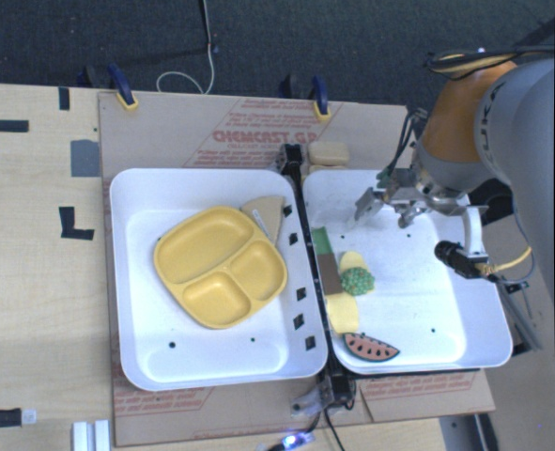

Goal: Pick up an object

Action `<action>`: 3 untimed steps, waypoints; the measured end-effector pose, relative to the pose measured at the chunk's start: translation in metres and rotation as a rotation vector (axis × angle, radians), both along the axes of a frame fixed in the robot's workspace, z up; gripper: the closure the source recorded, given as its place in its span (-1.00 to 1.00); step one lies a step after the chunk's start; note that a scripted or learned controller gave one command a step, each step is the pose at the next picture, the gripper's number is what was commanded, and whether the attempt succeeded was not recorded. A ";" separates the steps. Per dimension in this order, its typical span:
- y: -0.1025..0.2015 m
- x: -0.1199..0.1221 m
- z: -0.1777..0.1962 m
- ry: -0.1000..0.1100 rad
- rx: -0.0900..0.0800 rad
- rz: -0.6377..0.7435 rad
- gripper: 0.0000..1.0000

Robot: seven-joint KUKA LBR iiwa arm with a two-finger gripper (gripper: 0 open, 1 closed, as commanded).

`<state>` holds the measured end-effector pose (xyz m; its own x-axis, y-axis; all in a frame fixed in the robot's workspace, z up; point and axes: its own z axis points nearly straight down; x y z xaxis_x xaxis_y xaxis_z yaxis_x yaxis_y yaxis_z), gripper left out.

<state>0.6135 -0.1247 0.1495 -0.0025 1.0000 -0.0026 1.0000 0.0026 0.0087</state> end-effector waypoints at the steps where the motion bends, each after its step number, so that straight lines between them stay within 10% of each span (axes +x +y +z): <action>1: 0.021 -0.068 -0.065 0.015 0.004 -0.004 -1.00; 2: 0.021 -0.064 -0.051 0.011 0.004 -0.002 1.00; 3: 0.107 -0.089 0.040 0.006 0.006 0.006 1.00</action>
